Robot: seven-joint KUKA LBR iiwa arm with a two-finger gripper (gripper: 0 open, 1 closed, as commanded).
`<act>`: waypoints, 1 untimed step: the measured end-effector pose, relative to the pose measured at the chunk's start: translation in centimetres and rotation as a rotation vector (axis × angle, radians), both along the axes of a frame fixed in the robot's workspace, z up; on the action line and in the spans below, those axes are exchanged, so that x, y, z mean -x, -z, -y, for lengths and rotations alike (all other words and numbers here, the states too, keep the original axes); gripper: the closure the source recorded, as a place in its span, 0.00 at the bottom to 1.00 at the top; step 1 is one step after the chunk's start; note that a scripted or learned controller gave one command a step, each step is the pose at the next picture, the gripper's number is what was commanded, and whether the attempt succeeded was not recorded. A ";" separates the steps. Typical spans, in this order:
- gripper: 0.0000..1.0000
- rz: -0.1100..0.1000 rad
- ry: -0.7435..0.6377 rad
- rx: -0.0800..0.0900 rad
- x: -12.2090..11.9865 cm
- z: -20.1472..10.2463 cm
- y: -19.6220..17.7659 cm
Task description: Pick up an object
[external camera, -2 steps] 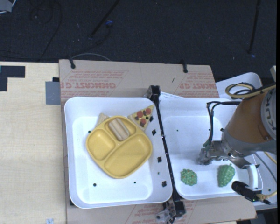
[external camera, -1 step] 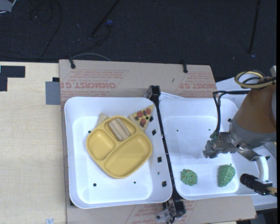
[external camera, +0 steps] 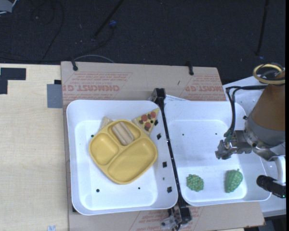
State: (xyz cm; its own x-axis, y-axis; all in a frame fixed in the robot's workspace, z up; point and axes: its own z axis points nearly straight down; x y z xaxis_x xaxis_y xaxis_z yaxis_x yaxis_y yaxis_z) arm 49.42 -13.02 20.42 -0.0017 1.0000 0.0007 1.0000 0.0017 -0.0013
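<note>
Grapes sit nearest the camera: 2 green clusters on the floor of the right bin (external camera: 202,112), near its front wall. The small round cluster (external camera: 194,182) lies toward the divider, and the larger cluster (external camera: 233,180), whose long axis runs roughly front to back, lies further right. Just behind and slightly left of the larger one is the gripper (external camera: 224,151), above the bin floor with bare white plastic around its tip; whether its jaws are spread or closed cannot be told at this angle, and nothing is seen between them. So the relation that matters is short: the larger cluster is toward the camera and a touch right of the tip, while the round one is forward and further left, making the larger the nearer target by my judgement. The arm (external camera: 272,114) enters from the right. In the left bin (external camera: 82,129), a yellow plate (external camera: 127,160) with 3 compartments lies tilted; a tan piece (external camera: 122,132) rests in its rear compartment, and a pizza slice (external camera: 147,120) lies beside its back edge, near the divider.
</note>
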 end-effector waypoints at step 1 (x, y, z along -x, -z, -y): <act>1.00 0.003 0.000 0.001 -0.1 0.1 -4.1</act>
